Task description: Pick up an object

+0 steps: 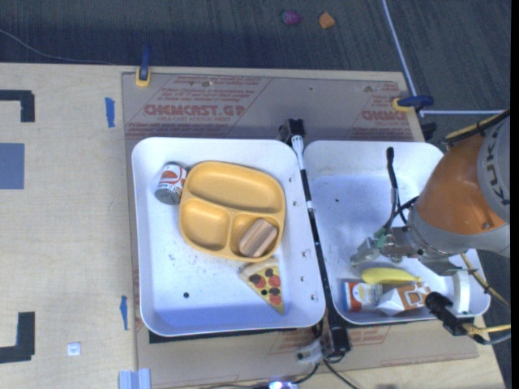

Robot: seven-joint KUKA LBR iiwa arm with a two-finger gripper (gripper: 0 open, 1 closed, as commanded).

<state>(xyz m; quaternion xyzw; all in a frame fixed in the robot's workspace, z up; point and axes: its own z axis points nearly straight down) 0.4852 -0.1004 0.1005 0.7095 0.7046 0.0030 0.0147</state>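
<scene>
In the right bin a yellow banana lies near the front wall. Just in front of the banana lies a white and orange carton. My gripper hangs low over the right bin's floor, just above and to the left of the banana, at the end of the grey arm with its orange band. From this angle nothing can be seen held in the gripper.
The left bin holds a yellow divided tray with a bread roll in one compartment, a small can at its left and a pizza slice in front. A black cable runs over the right bin.
</scene>
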